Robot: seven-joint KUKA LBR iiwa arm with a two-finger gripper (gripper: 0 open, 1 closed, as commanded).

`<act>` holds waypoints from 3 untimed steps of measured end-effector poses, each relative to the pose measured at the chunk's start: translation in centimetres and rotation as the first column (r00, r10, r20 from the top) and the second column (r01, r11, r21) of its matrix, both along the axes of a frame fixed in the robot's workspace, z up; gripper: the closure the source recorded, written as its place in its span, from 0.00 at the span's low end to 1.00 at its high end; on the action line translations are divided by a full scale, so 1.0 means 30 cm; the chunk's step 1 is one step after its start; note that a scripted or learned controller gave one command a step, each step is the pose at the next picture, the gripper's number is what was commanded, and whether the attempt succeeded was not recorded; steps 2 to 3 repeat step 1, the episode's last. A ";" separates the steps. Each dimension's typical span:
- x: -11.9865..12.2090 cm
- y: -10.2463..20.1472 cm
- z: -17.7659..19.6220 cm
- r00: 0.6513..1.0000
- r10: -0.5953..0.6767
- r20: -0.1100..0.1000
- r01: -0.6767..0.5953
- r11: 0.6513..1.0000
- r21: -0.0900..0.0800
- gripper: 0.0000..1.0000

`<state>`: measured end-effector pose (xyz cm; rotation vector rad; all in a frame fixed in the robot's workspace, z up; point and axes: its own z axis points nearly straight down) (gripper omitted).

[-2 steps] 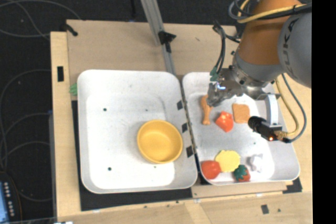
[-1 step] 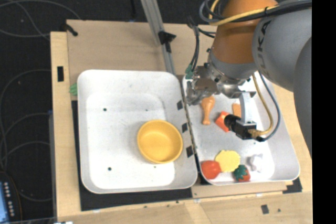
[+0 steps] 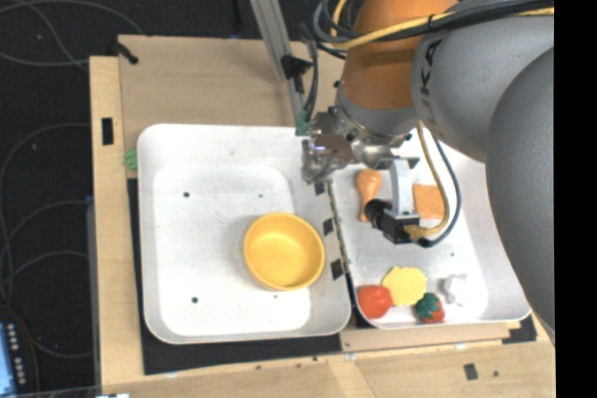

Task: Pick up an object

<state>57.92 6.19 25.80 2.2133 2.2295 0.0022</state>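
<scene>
Camera view: is the gripper clamped or spread?
– Cannot tell; it hangs over the white bins' shared rim, small orange tapered piece at its three o'clock. Descending here, it could strike the rim and grab nothing

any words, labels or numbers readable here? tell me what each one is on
"K": dark lettering running sideways on the grey arm. Only this first letter can be made out; the rest is cut off and blurred.
Blue screen at the lower left edge: marks too small to read.
Nothing else carries legible text.
</scene>
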 end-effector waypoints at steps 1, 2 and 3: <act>-0.001 -0.009 0.001 1.000 -0.003 -0.001 0.003 1.000 -0.002 0.00; -0.001 -0.009 0.001 1.000 -0.003 -0.001 0.003 1.000 -0.002 0.00; -0.001 -0.009 0.001 1.000 -0.003 -0.001 0.003 1.000 -0.002 0.00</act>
